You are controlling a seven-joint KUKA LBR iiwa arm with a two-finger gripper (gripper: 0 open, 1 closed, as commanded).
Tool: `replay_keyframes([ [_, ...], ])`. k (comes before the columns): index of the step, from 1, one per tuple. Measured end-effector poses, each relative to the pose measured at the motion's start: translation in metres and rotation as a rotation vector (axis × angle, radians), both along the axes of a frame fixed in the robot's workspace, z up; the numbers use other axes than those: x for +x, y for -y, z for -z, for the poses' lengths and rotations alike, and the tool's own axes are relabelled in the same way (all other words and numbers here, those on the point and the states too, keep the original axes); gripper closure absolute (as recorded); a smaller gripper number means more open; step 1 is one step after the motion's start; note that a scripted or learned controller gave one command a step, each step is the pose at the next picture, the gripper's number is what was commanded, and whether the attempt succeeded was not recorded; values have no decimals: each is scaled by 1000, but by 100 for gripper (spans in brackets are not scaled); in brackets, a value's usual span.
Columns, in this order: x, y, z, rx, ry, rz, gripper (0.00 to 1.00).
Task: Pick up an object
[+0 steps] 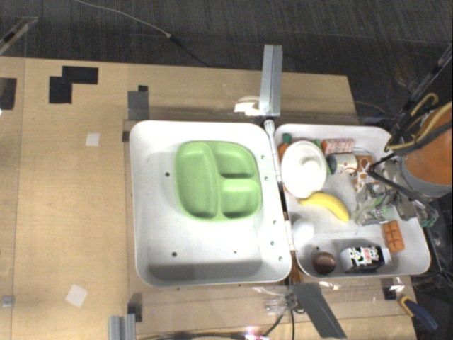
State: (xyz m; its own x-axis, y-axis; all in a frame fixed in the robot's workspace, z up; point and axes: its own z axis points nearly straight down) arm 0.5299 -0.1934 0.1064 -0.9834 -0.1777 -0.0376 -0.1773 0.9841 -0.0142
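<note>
My gripper point(369, 207) hangs low over the right side of the right bin point(417, 264), just right of a yellow banana point(327, 205) and above an orange block point(393, 236). A white bowl point(304, 168) sits at the bin's upper left. A black and white carton point(364, 257) and a dark brown ball point(325, 262) lie along the front wall. A small can point(345, 163) and a red-labelled packet point(338, 146) lie near the back wall. The arm's wrist point(428, 158) hides the bin's right edge.
A green divided plate point(216, 179) lies in the left bin point(152, 253). A metal post point(271, 80) stands behind the wall between the bins. Cables point(417, 108) hang at the arm's upper right. Wooden bench point(64, 211) stretches to the left.
</note>
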Motion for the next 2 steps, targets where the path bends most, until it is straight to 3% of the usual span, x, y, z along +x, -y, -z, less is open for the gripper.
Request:
replay_keyframes([
  [1,47,-2,-107,11,-25,208,100],
  [2,-25,-22,-48,3,-36,-194,100],
])
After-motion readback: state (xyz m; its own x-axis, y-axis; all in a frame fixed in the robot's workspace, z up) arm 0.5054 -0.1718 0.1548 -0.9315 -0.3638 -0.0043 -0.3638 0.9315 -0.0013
